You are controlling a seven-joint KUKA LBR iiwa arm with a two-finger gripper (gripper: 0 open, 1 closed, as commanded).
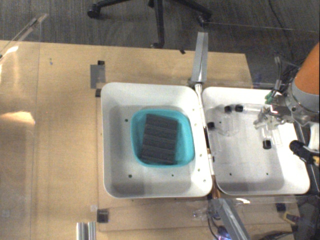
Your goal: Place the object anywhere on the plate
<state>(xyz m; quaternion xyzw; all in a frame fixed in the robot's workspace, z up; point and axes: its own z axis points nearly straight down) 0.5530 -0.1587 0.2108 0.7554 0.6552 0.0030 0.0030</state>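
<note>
**Ridged dark block lies on the teal plate; arm sits over the right bin**

On the wooden bench 2 shallow white bins stand side by side, their inner rims touching. In the left bin a teal plate with rounded corners rests on the floor, roughly central. A dark grey, ridged, rectangular object lies flat on the plate, inside its raised edge, covering much of its middle and tilted slightly from the bin's sides.

The arm comes in from the right, its orange band at the frame edge. The gripper hangs over the upper right part of the right bin, well apart from the plate. Whether the claw is apart or together cannot be told; nothing can be made out between its tips.

A few small dark pieces lie scattered on the right bin's floor, near the gripper. Beyond the bench, the black base of an office chair stands on grey carpet.
</note>
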